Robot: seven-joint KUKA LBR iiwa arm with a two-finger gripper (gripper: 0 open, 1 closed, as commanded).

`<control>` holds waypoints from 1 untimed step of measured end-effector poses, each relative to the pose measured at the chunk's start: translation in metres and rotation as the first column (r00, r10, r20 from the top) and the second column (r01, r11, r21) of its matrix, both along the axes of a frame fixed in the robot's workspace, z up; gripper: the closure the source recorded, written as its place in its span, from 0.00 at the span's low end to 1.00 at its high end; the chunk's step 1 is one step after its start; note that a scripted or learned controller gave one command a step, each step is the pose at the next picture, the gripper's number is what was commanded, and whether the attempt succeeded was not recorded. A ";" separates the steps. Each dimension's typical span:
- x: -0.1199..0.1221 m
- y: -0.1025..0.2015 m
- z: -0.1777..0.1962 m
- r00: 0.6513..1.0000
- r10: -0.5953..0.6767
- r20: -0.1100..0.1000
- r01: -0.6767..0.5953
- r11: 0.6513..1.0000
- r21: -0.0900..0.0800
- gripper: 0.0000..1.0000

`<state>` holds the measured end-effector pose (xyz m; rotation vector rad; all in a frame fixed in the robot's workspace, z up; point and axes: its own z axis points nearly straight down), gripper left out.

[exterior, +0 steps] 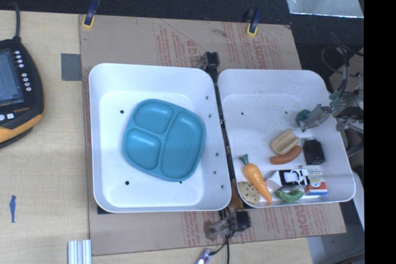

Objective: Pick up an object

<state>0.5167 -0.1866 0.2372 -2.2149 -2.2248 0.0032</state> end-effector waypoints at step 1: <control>0.087 -0.021 -0.145 1.000 0.003 -0.004 -0.003 1.000 0.000 0.00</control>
